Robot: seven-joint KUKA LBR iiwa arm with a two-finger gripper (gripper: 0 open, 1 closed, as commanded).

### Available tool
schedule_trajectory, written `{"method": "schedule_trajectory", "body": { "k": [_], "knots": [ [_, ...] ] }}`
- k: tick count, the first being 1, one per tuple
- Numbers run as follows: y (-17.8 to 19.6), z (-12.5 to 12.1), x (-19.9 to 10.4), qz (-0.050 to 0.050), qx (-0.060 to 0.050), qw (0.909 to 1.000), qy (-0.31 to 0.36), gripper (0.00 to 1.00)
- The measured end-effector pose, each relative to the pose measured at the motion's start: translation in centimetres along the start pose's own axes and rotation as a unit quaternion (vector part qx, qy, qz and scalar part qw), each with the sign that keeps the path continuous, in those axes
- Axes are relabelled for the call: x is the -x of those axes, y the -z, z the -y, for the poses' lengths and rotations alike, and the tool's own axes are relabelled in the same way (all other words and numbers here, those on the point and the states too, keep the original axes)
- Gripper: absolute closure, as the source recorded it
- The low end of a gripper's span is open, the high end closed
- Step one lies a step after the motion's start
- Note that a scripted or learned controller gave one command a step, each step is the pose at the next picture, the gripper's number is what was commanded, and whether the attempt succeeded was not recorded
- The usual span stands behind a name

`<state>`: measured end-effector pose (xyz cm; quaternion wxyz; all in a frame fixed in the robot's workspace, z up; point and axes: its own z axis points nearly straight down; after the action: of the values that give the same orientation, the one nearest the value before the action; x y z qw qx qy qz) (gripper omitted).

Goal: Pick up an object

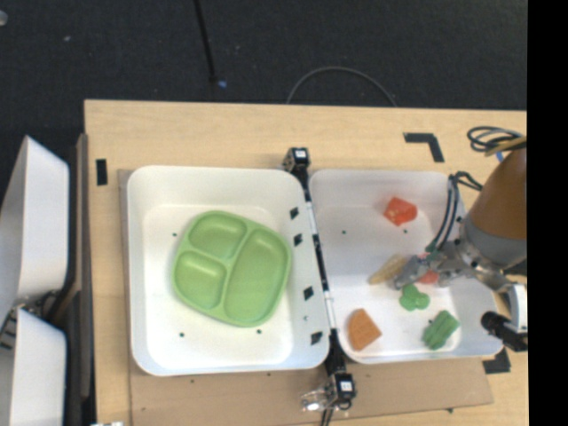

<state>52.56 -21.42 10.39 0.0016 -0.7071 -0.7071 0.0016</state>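
Two shallow white bins sit side by side on the wooden surface [106, 131]. The left bin [146, 238] holds a light green divided plate [232, 267] with three compartments, lying flat near the bin's middle.

The right bin [355, 193] carries the loose objects. A red block [400, 210] lies toward the bin's far edge, well apart from the rest. An orange wedge-shaped piece [362, 328] rests near the bin's near left corner. A green toy piece [440, 328] lies near the near right corner, and a smaller round green piece [414, 301] sits between it and the bin's middle. A tan, elongated piece [388, 272] lies slanted near the middle of the bin, just beside the gripper's tip.

The grey arm [501, 220] with its orange band reaches in over the right edge of the right bin. Its gripper [417, 273] is low over the bin's middle, close above the round green piece and touching or nearly touching the tan piece; a small patch of red shows just beside it. Whether the gripper is spread, closed, or clamped on anything cannot be told, since its tip is too small and blurred against the objects beneath.
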Motion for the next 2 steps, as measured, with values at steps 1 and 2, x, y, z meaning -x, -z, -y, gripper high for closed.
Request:
{"method": "schedule_trajectory", "body": {
  "k": [1, 2],
  "knots": [
    [-0.3, 0.0, 0.1, 0.001, 0.002, 1.0000, -0.002, 0.00],
    [0.8, -0.1, 0.2, 0.001, 0.004, 1.0000, -0.003, 1.00]
  ]
}}
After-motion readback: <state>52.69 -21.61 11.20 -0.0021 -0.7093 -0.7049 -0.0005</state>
